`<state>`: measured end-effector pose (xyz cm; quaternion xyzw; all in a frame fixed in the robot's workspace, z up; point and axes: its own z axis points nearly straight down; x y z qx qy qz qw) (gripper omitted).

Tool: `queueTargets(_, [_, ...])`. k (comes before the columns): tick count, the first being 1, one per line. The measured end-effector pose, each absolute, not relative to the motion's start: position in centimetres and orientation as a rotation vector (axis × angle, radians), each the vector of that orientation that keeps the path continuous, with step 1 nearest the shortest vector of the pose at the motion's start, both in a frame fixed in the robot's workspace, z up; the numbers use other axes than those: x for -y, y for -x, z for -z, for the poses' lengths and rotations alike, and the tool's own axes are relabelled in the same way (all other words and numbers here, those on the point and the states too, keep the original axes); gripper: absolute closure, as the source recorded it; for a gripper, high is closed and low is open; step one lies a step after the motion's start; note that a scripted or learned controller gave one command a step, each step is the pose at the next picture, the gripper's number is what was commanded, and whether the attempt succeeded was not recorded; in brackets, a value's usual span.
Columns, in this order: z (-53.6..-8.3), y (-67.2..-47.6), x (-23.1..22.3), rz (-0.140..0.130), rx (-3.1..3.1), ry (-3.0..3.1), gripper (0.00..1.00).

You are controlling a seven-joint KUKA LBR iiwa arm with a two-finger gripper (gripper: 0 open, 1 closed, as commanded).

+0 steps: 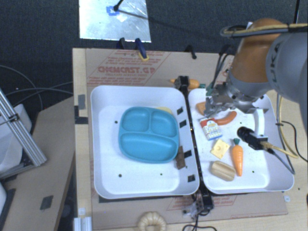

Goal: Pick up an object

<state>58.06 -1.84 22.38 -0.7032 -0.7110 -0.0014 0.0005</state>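
Right white bin (pixel 276 174), pincer (pixel 211 110) state unclear, red sausage (pixel 226 119) just beside it.

- One fixed camera is mounted above the bench (pixel 130 61) and looks down at a slant.
- It takes in both white bins whole: the left bin (pixel 103 129) sits at frame centre, the right bin (pixel 274 170) toward the right edge.
- The far bench edge lies near the top of frame, with dark floor (pixel 38 28) beyond; the near edge runs along the bottom.
- The standoff is moderate: wide enough to include the surroundings on the left, including a metal frame (pixel 19 134).
- The arm (pixel 269 57) enters from the right, looming large in the upper right corner.
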Motion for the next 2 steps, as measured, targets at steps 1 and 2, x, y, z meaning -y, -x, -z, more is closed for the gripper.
queueTargets(1, [-23.2,-59.8,-2.9,0.007,2.233,2.211,1.00])
queueTargets(2, [-23.3,-58.6,-1.9,0.001,2.223,2.222,1.00])
